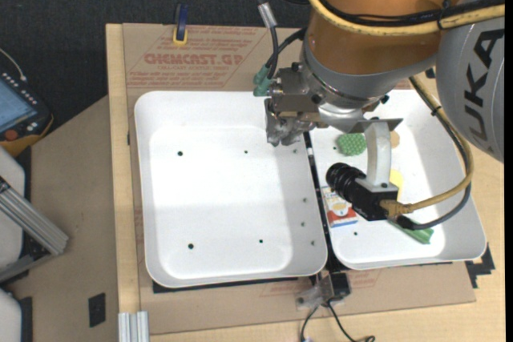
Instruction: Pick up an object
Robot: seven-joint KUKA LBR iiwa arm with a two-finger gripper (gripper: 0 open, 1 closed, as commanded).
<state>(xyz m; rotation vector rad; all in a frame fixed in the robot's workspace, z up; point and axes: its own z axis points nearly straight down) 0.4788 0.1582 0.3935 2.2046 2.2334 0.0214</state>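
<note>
My gripper (278, 134) hangs over the back right corner of the left bin (152, 172), close to the divider between the two bins. In the right bin (449, 172) lie a green knobbly round object (350, 144), a small yellow piece (396, 177), a flat red, white and blue packet (341, 211) and a green object (422, 235) near the front. The arm and wrist cover much of the right bin's back half. I see nothing between the gripper's tips.
Both bins rest on a cardboard sheet (200, 52) with red lettering at the back. A blue and yellow clip (181, 26) sits on the cardboard's far edge. A grey rail (32, 220) stands off to the left.
</note>
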